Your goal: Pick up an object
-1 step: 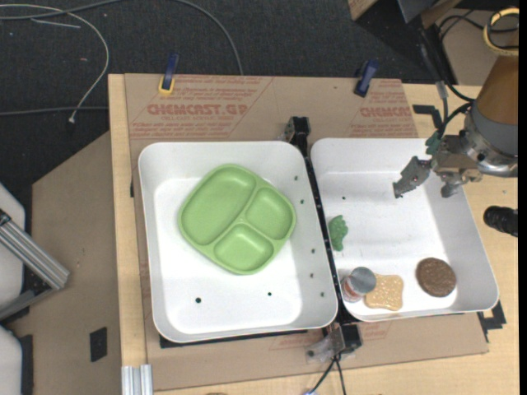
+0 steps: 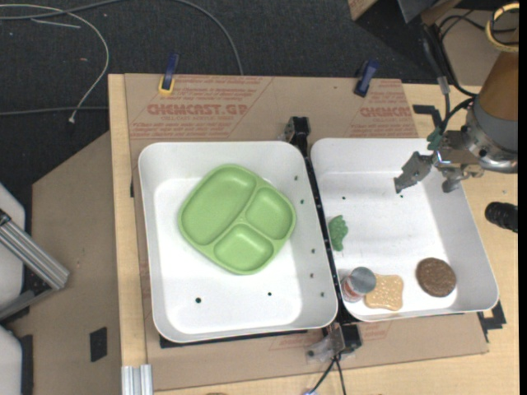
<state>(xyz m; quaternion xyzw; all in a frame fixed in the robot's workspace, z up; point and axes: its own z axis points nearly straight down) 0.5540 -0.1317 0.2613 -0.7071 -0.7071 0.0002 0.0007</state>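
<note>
My gripper (image 2: 430, 176) hangs open over the upper right part of the right bin (image 2: 387, 159), with nothing between its fingers. Lower down in that bin lie a green leafy piece (image 2: 338, 231) by the left wall, a small grey and red can (image 2: 359, 282), a tan cracker-shaped piece (image 2: 384, 292) touching the can, and a brown round cookie (image 2: 436, 276) near the right corner. All of them sit well below the gripper, apart from it.
A green three-compartment plate (image 2: 237, 218) lies in the left bin (image 2: 165, 303). Black clips (image 2: 297, 128) join the bins at the top and bottom of the divide. Blue clamps (image 2: 170, 72) hold the cardboard base at the back edge.
</note>
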